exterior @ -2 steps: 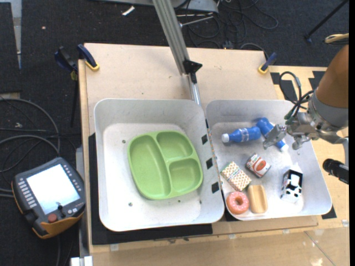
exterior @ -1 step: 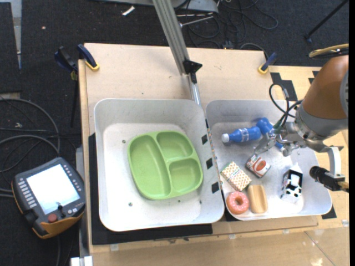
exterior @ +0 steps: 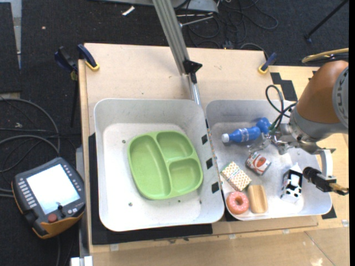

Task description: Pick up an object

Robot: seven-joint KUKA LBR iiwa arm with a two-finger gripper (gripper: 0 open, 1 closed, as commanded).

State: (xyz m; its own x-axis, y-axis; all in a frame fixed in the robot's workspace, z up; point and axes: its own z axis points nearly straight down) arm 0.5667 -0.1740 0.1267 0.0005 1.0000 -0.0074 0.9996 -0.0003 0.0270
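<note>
Just left of the gripper [exterior: 275, 139], the blue bottle [exterior: 246, 133] lies on its side, long axis running left-right, cap end pointing away. Whether the jaws are spread cannot be told. The red can [exterior: 258, 162] sits below the bottle.

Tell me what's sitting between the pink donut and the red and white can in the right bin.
In the camera view, a small patterned box lies between the donut and the can, slightly left, with the tan bread roll beside the donut.
</note>
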